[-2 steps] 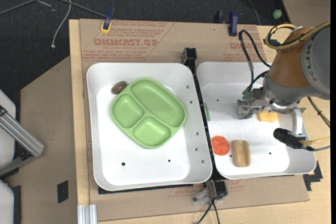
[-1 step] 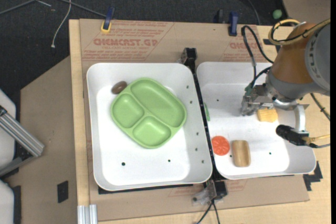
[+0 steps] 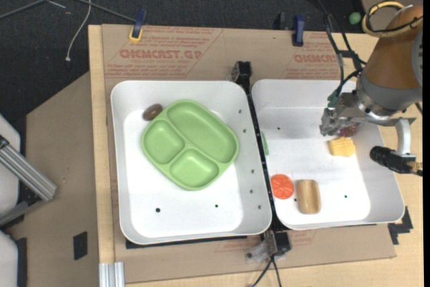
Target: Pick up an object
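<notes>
In the right bin (image 3: pixel 295 111) lie a yellow block (image 3: pixel 342 146), an orange-red round piece (image 3: pixel 282 187) and a tan cylinder (image 3: pixel 308 196). My gripper (image 3: pixel 336 124) hangs over the bin's right part, just above and left of the yellow block, close to it. Nothing shows held in it. The left bin (image 3: pixel 134 165) holds a green divided plate (image 3: pixel 190 144) and a small brown object (image 3: pixel 153 112) beside the plate's upper left edge.
The arm's grey and orange wrist (image 3: pixel 393 70) covers the right bin's far right corner. A black divider (image 3: pixel 250 111) runs between the bins. Blue clamps (image 3: pixel 138 24) (image 3: pixel 298 30) hold the cardboard at the back edge.
</notes>
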Controlling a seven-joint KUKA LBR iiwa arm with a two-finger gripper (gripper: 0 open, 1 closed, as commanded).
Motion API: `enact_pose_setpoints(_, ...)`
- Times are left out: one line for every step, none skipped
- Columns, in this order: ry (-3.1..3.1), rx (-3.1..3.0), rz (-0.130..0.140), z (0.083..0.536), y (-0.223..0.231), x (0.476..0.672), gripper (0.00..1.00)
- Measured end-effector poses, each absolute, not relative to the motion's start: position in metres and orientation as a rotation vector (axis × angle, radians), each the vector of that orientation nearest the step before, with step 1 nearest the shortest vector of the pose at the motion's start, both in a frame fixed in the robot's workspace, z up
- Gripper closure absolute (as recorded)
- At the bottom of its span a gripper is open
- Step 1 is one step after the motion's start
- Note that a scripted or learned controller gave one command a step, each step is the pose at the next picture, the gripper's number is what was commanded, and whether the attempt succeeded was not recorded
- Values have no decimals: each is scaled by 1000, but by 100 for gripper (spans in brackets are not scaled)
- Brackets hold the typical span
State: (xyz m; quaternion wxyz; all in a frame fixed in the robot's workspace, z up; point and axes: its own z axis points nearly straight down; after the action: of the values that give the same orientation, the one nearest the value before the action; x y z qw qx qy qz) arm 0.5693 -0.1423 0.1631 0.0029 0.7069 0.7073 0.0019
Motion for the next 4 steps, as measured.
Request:
enact_pose_setpoints(2219,2217,5,207,-142,571,100)
enact_pose_setpoints(2230,2218,1,207,-92,564,100)
enact_pose_setpoints(2231,2217,2,203,-33,573,100)
enact_pose_setpoints(2230,2214,6,220,23,571,100)
